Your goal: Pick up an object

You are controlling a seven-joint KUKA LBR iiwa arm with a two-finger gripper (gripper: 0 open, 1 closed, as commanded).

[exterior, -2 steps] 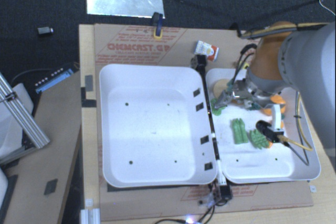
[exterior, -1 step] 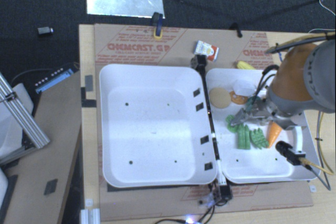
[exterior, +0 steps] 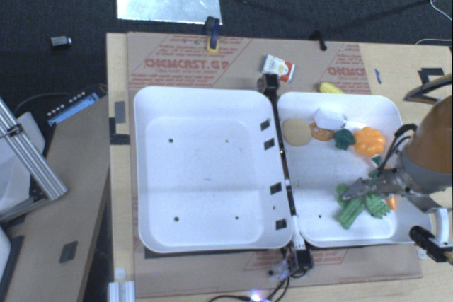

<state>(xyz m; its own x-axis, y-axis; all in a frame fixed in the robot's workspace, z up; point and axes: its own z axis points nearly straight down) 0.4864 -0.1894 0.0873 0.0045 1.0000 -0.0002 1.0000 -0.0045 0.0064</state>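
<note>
One arm low from right — gripper point(exterior: 359, 189) over green toy point(exterior: 359, 208)

My arm point(exterior: 433, 152) comes in from three o'clock, the orange band above my wrist at the frame's edge. The wrist tips down and toward nine o'clock, carrying my gripper point(exterior: 354, 189) low at about four o'clock of the view. My two fingers point(exterior: 362, 184) point toward nine o'clock, parted a little.
</note>
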